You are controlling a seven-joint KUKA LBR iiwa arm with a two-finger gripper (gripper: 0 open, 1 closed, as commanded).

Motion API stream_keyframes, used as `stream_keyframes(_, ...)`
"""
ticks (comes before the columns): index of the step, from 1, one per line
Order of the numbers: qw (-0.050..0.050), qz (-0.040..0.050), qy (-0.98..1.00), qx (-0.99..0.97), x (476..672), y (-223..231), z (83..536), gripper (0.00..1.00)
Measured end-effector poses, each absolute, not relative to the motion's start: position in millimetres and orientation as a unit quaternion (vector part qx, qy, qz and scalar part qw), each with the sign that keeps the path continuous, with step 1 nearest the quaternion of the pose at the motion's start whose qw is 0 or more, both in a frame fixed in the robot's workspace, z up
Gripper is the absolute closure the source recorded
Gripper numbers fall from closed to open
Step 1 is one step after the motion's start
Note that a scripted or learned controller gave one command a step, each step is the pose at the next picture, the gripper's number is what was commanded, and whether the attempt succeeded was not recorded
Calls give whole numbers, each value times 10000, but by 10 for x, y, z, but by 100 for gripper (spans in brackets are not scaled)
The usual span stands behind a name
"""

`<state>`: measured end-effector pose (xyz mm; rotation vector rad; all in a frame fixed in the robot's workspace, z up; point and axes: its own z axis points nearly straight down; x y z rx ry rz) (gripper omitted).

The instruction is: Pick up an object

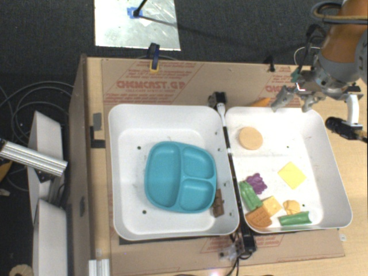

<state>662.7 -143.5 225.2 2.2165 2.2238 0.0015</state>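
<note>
The tool (294, 100) hung above the right bin's far rim (270, 109), fingers spread and gripping nothing. The round tan piece (250, 138) lay below-left of it; the yellow square (292, 175) lay directly below.

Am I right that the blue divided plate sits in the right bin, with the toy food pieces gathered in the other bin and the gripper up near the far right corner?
Not quite: the camera view shows the blue divided plate in the left bin. The toy food pieces lie in the right bin, and the gripper is indeed near that bin's far right corner.
</note>
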Motion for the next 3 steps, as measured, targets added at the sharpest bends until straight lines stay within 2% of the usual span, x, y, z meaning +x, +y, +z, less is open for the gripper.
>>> stream_keyframes(1,3,6,7095,7047,6692,-1225,1028,0)
stream_keyframes(2,12,15,7096,7046,6607,-861,855,0)
stream_keyframes(3,28,27,7095,7047,6619,-875,971,100)
